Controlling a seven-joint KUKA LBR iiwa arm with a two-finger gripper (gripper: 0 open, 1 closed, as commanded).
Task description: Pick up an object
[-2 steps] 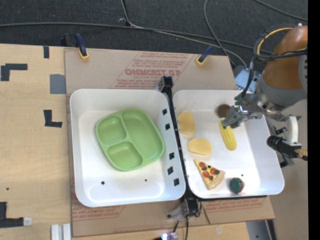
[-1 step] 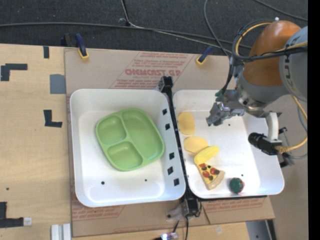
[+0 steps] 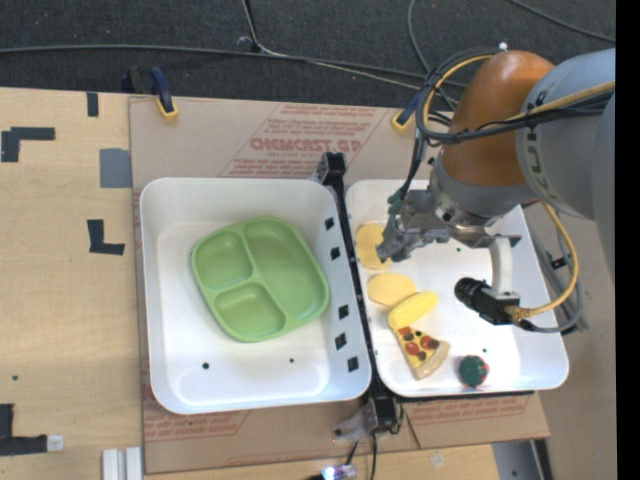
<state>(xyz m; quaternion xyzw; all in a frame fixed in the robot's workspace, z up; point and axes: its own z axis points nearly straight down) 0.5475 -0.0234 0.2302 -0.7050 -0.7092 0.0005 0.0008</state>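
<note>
Pizza slice (image 3: 421,349), yellow wedge, red toppings

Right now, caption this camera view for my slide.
KUKA arm's gripper hovers over toy foods in the right bin; a green divided plate lies in the left bin.

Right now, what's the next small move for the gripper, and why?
Probably a short drop straight down. The gripper hangs in the right bin by the pale yellow disc near the divider, nothing visibly held. The other yellow pieces and the pizza slice lie farther toward the front.
</note>
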